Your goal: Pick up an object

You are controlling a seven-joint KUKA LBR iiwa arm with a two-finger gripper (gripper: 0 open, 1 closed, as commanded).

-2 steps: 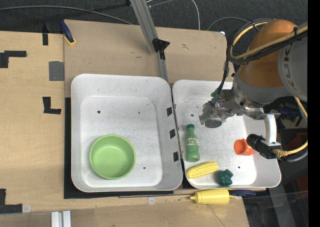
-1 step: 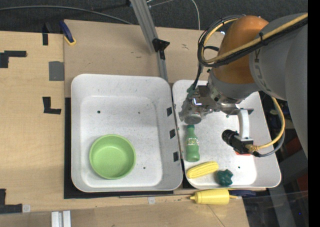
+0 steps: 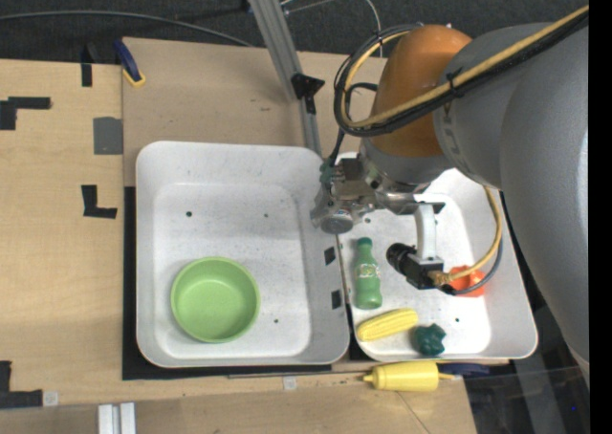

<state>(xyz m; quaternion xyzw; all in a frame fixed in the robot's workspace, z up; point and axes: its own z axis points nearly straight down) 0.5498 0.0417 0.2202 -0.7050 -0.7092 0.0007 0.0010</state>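
Camera view, arm: we see the grey arm (image 3: 535,136) reaching in from the right, its orange band (image 3: 421,88) above the right bin, with cables looped around it.

Camera view, jaws: we place the jaws (image 3: 337,214) over the wall where the two bins meet, near the far end of the right bin. We cannot tell their state, because the wrist hides the tips, and we see nothing between them.

Camera view, left bin: we see the left bin (image 3: 191,174) holding a green bowl (image 3: 215,299), upright in its near left corner, well apart from the jaws.

Camera view, right bin: we see the right bin (image 3: 507,327) partly covered by the arm. A green bottle (image 3: 366,272) lies along its left wall, just beneath the jaws but apart from them.

Camera view, near things: we find a yellow corn cob (image 3: 386,324) lying just beyond the bottle's near end, toward the near edge of the right bin. A small dark green lump (image 3: 429,338) sits just beside the cob, on its right.

Camera view, tabletop: we see a yellow bottle (image 3: 405,377) lying on the wooden tabletop (image 3: 57,260) outside the right bin, against its near edge.
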